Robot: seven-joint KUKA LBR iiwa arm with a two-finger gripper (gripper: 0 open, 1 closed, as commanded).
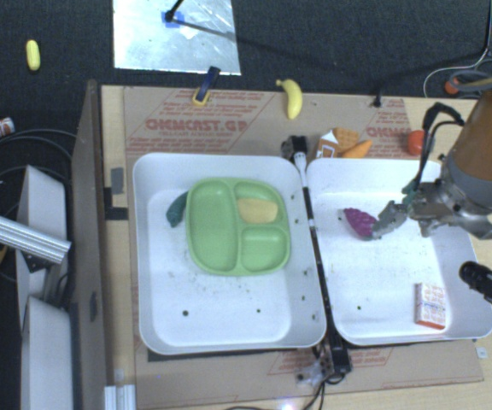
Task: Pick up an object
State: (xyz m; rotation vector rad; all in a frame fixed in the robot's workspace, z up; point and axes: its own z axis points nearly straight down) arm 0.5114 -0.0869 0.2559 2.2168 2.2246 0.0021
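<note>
Dark carpet surrounds a counter (254, 109) topped with printed brown cardboard, seen from above at a slant. Two shallow white bins sit side by side on it, their inner walls touching. Inside the left bin (220, 327) lies a green divided plate (229, 237), with a pale yellow item (259, 209) in its upper right section and a dark green item (176, 207) just beside its left edge. Reaching in from the right, the grey and orange robot arm (485, 161) ends over the right bin (383, 314). Its end effector (389, 222) hangs low, right next to a purple bunch of grapes (360, 221) lying in the upper middle of that bin; whether they touch, and how wide it stands, I cannot tell. Near the bin's lower right corner lies a small white and red box (430, 304). Behind the bins, a yellow banana (291, 97) and an orange carrot (356, 149) rest on the cardboard.
</note>
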